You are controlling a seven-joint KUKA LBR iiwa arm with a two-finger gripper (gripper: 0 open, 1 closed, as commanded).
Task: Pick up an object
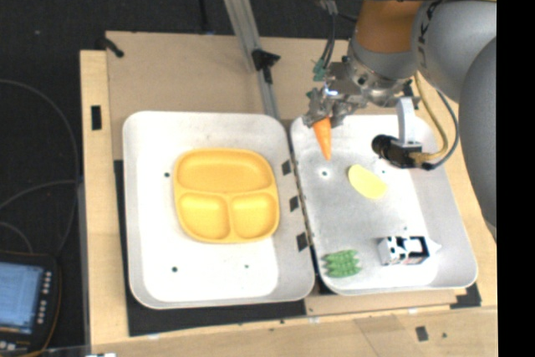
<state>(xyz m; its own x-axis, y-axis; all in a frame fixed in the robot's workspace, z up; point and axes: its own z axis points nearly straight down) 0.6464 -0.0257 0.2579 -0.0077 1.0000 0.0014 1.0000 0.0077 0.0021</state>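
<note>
Carrot (323,138) in the jaws (322,116) over the right bin (435,255)
The jaws pinch the orange carrot by its top, its tip pointing down near the bin's far left corner. A yellow slice (367,181), green toy (342,264) and small box (402,248) lie below; a yellow tray (226,194) sits in the left bin (150,263)

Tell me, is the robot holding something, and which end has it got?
Yes. The gripper holds the orange carrot by its wide top end; the pointed tip hangs down over the right bin.
</note>
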